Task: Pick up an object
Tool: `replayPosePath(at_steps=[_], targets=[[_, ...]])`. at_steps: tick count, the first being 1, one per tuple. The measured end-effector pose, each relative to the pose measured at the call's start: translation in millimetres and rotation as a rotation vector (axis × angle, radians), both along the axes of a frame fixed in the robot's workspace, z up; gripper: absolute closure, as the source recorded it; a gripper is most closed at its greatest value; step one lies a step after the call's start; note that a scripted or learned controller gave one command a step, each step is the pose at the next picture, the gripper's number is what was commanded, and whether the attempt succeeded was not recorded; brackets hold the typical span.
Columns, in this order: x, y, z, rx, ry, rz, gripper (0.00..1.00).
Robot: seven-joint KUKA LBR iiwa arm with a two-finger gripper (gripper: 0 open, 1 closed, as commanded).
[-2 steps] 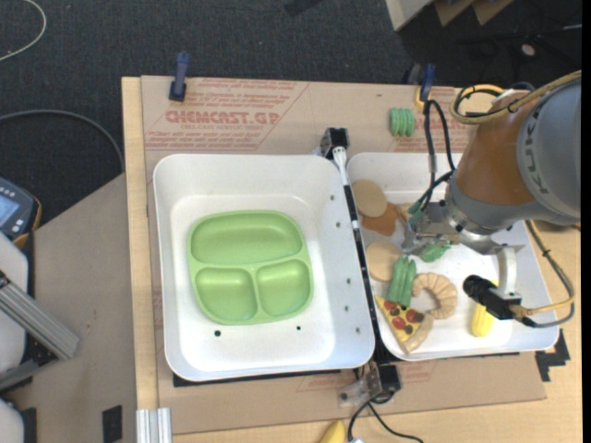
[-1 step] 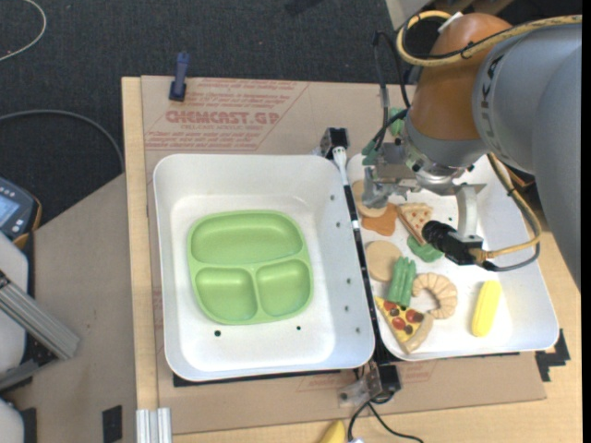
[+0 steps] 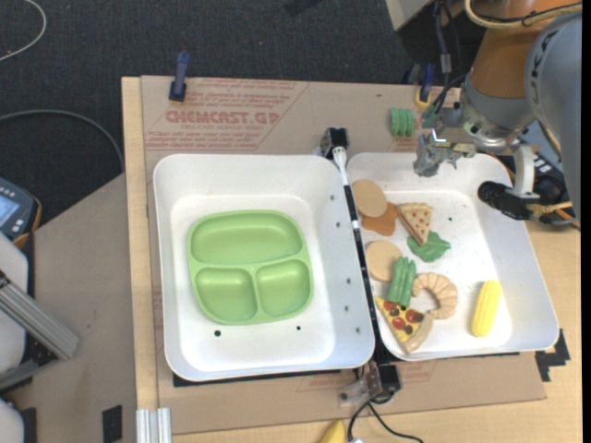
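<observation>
The right bin [image 3: 517, 275] holds several toy foods: a tan round slice [image 3: 369, 195] on an orange piece [image 3: 379, 222], a triangular sandwich wedge [image 3: 416, 219], a green leafy piece [image 3: 433, 246], another tan slice [image 3: 382, 259], green beans [image 3: 402, 281], a shrimp [image 3: 437, 294], a yellow corn cob [image 3: 486, 307] and a pizza slice [image 3: 404, 321]. My gripper [image 3: 432, 161] hangs over the bin's far rim, above and to the right of the tan slice, touching no toy.
A green divided plate [image 3: 249, 266] lies in the left bin [image 3: 175, 201]. A small green toy [image 3: 402, 123] rests on the cardboard behind the right bin. A black clip [image 3: 334, 140] joins the bins at the back, and a blue clamp [image 3: 178, 75] stands at the far left.
</observation>
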State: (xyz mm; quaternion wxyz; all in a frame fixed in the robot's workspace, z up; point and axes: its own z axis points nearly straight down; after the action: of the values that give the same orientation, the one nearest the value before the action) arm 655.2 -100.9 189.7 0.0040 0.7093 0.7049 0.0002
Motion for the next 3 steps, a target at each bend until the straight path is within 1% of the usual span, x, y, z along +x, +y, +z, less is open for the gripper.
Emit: replayPosePath(at_steps=[1, 2, 3], targets=[[8.3, 139.3, -5.1, 0.012, 0.003, 0.019, 1.00], [-67.0, 190.2, 205.2, 0.011, -0.014, 0.013, 1.00], [-11.5, 241.4, -20.7, 0.004, 0.022, 0.009, 1.00]])
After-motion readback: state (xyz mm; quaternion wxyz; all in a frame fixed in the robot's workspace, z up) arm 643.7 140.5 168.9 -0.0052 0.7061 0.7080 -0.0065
